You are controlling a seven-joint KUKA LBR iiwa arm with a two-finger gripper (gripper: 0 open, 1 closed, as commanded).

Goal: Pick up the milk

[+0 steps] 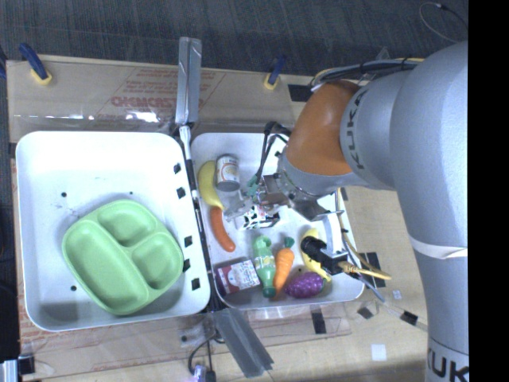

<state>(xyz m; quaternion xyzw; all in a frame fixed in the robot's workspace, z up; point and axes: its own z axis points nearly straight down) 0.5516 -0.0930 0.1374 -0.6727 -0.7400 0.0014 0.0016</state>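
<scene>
In the right bin [346, 289], the milk [260, 216] sits mid-bin under the gripper [253, 205], whose grip I cannot tell; it looks a light, stiff toy carton, best pinched across its flat sides.

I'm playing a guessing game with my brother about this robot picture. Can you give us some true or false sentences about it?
1. The green plate lies in the left bin. True.
2. The banana lies in the left bin. False: it is in the right bin, near its left wall.
3. The carrot lies beside the purple grapes. True.
4. The gripper is over the green plate. False: it is down in the right bin, by the black-and-white milk carton.
5. The can is in the right bin, next to the banana. True.
</scene>
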